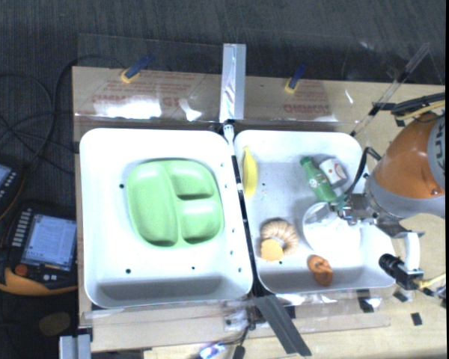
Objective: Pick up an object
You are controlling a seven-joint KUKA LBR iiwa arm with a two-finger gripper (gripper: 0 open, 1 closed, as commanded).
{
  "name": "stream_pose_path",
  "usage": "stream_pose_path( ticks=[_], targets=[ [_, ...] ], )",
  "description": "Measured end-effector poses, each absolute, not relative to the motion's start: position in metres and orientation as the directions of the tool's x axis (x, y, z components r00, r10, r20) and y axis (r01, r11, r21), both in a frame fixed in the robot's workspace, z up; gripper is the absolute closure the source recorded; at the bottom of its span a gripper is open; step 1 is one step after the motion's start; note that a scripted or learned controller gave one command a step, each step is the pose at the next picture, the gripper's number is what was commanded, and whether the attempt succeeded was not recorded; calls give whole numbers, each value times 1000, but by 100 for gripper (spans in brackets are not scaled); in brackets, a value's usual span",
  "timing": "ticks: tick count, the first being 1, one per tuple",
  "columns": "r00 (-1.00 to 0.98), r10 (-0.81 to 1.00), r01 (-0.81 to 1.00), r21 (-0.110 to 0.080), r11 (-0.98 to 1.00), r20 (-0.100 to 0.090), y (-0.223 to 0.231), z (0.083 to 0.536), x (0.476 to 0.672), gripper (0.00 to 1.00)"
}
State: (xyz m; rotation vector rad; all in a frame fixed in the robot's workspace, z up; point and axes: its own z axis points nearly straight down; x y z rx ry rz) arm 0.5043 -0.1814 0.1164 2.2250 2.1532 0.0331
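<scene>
The gripper [346,209] is low in the right-hand white bin [284,271], near its right wall; whether it is open or closed cannot be told from above. It sits just beside a clear round plastic cup [323,229] and close to a green plastic bottle [317,178] with a white-and-red labelled item [334,171] at its side. Farther left lie a tan ridged pastry-like toy [275,238], a small orange-brown lump [321,268] and a yellow banana-shaped toy [249,172] along the divider. The left-hand white bin [101,200] holds a green divided plastic plate [174,202]. To grasp well, I judge the gripper should centre over one object, clear of neighbours, before closing.
</scene>
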Motion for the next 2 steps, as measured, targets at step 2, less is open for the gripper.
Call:
stream_pose_path(
  ticks=[2],
  targets=[
    [-102, 995, 995, -2, 102, -1, -139, 135, 550, 0]
  ],
)
